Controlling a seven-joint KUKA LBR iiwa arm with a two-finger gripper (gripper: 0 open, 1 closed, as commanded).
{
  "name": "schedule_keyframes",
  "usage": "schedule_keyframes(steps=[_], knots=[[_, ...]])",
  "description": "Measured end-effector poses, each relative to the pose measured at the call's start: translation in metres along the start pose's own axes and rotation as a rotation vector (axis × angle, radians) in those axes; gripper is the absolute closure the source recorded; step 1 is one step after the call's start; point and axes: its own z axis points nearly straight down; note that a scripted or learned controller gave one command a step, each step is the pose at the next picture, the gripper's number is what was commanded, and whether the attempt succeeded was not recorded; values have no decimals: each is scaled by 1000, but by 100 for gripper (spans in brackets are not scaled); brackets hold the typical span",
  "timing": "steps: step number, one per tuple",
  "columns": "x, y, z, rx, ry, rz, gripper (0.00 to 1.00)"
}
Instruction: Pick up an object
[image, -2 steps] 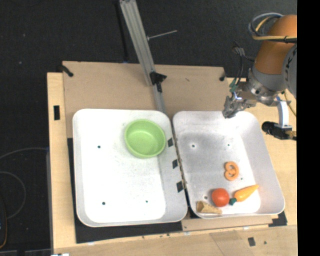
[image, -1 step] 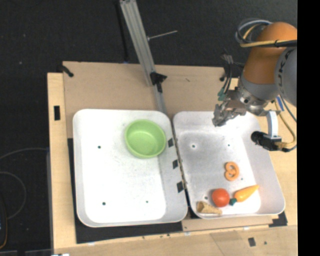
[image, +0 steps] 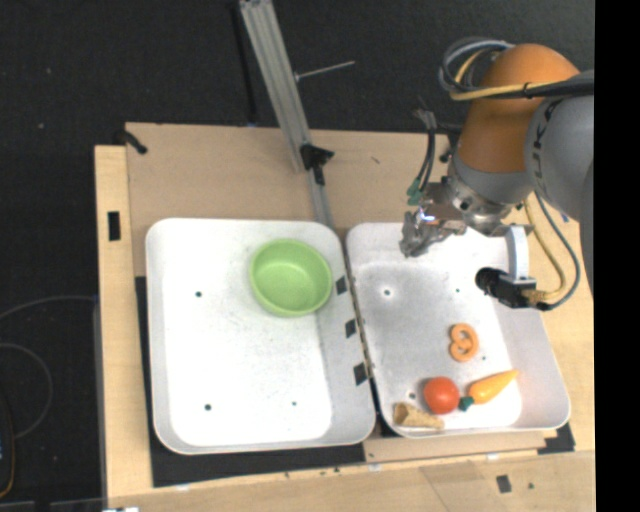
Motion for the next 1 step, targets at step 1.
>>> schedule_keyframes(steps=[1], knots=[[44,-20,-12,1,-1,4,100]])
